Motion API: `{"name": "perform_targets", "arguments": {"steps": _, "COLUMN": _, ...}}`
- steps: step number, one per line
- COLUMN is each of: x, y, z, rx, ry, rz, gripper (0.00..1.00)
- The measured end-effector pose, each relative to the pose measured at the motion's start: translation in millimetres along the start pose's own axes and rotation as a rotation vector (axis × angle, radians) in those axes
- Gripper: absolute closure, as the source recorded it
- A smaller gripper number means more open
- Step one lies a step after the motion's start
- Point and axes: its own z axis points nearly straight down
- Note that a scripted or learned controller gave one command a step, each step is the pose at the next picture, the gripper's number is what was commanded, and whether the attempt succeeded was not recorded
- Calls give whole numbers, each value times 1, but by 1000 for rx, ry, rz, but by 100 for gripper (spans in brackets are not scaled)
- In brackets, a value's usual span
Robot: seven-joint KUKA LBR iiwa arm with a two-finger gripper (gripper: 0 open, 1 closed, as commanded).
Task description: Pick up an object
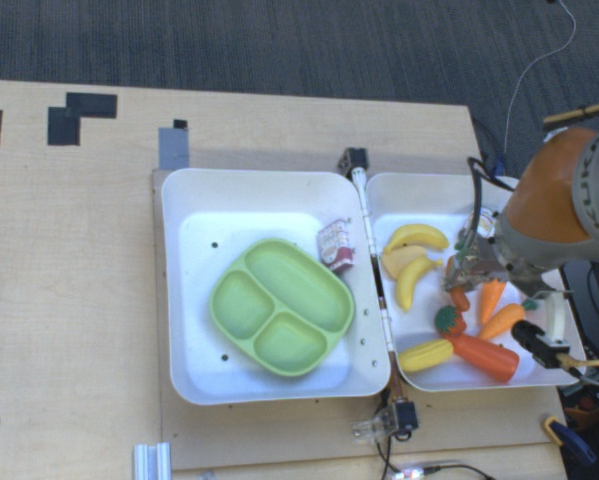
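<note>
My gripper reaches down into the right bin, near its middle. Just below it lies a small red-orange piece, and a green-topped toy lies a little lower. Two orange carrots sit right beside the gripper, on its right. To its left are a yellow banana, a pale slice and a second banana. A large red-orange carrot and a yellow corn cob lie along the bin's front wall. The arm hides what is directly under the gripper.
The left bin holds a green divided plate and a small red and white packet near the wall between the bins. Bare wooden bench spreads to the left.
</note>
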Motion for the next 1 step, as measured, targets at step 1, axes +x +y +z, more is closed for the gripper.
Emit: {"name": "perform_targets", "arguments": {"steps": 1, "x": 61, "y": -55, "z": -77, "rx": 10, "ry": 2, "rz": 0, "gripper": 100}}
